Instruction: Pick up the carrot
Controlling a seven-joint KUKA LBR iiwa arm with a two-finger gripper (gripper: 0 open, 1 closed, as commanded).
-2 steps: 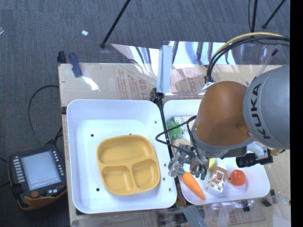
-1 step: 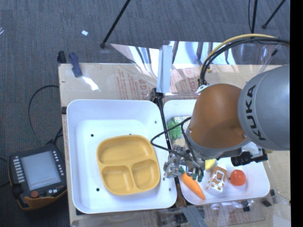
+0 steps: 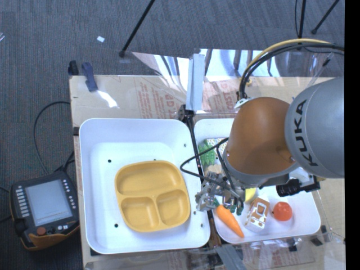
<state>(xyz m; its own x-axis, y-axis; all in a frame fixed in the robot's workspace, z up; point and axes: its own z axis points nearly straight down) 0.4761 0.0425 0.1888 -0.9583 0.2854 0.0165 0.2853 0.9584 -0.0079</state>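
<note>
While the gripper [image 3: 216, 197] hung low and right of centre, just above the carrot's [image 3: 230, 220] top, I couldn't tell how it was set. Crowding from the red ball [image 3: 282, 211] and the small carton [image 3: 258, 215] risked a miss.

I see dark grey carpet [image 3: 50, 44] all around the bench [image 3: 140, 97]. Left of the bench lies a teach pendant [image 3: 44, 208]; behind it rise thin black poles [image 3: 140, 20], perhaps tripod legs.

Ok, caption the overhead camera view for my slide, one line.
KUKA arm's pincer poised at the top end of the carrot in the right bin; yellow divided plate in the left bin.
</note>
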